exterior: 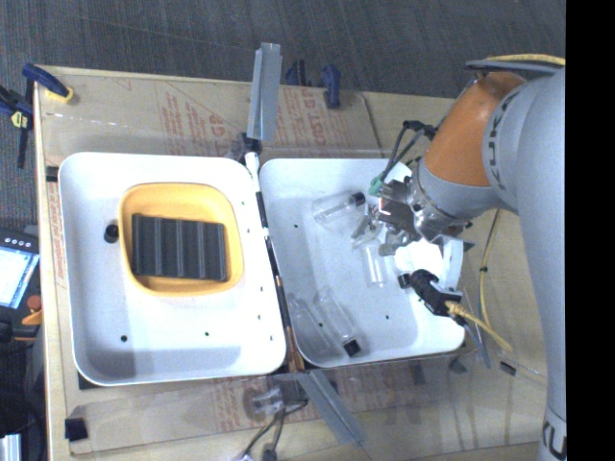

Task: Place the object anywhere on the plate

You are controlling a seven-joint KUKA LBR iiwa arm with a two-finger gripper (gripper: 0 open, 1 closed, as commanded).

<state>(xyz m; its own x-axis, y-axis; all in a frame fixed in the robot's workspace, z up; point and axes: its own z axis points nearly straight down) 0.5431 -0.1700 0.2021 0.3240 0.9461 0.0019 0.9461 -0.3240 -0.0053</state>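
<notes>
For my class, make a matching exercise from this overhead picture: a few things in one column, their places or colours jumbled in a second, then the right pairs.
Things
1. plate
2. orange band
3. clear tube with a black cap
4. gripper

Places or colours
A. lying in the right bin, near its far wall
B. yellow rim, dark ribbed centre, in the left bin
C. over the right bin's right half
D. above the arm's wrist

Pairs: 1-B, 2-D, 3-A, 4-C

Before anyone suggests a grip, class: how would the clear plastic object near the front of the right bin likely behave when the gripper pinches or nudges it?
The clear plastic object looks thin-walled and see-through, so probably light and apt to skid across the smooth right bin. It seems rounded with a small dark cap, so it may roll when pushed. Its glossy surface could slip between fingers.
</notes>
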